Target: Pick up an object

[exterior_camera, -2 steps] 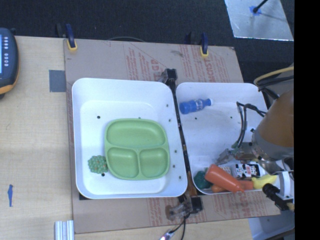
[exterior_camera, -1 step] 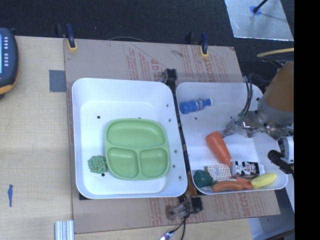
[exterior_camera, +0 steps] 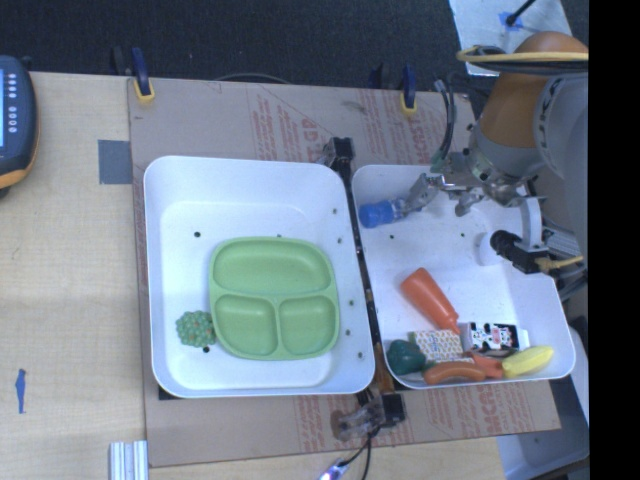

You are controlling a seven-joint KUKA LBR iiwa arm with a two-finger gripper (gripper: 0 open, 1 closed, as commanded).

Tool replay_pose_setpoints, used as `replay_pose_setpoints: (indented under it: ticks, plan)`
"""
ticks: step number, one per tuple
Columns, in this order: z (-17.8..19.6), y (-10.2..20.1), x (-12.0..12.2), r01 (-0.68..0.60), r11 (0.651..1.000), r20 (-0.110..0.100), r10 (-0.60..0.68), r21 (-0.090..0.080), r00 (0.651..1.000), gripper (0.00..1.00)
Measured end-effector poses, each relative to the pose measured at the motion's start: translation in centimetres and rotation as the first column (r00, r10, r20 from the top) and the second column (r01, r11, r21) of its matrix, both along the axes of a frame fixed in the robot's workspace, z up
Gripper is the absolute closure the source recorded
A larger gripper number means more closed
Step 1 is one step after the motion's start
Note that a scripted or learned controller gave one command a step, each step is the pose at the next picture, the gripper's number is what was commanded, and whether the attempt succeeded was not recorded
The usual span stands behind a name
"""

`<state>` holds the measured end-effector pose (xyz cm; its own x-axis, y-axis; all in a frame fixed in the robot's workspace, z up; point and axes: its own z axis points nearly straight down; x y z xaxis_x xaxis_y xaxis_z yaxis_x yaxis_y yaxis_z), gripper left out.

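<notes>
The surface [exterior_camera: 60,298] is pale wood, and a brown cardboard sheet [exterior_camera: 250,108] with faint red print covers most of its middle and right. Blue clamps, one at the sheet's far left corner [exterior_camera: 143,78] and one further right [exterior_camera: 408,86], grip its far edge. Two shallow white bins sit side by side on the sheet, the left bin [exterior_camera: 165,268] and the right bin [exterior_camera: 545,303], their inner walls touching. A grey tape patch [exterior_camera: 114,161] lies on the wood just left of the sheet. A dark blue and orange handheld device [exterior_camera: 15,118] rests at the far left edge.
</notes>
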<state>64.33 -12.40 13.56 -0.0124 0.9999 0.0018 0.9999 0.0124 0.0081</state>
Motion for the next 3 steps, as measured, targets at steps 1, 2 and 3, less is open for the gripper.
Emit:
replay_pose_setpoints:
  ticks: [1,2,3]
  plan:
    - [-1.3,3.2,-9.7,0.009,1.000,-0.021,-0.009,0.001,1.000,0.00]
    - [-4.6,2.0,-10.3,0.008,1.000,-0.016,-0.008,-0.002,1.000,0.00]
    - [-3.3,1.9,-10.1,0.008,1.000,-0.013,-0.008,-0.002,1.000,1.00]
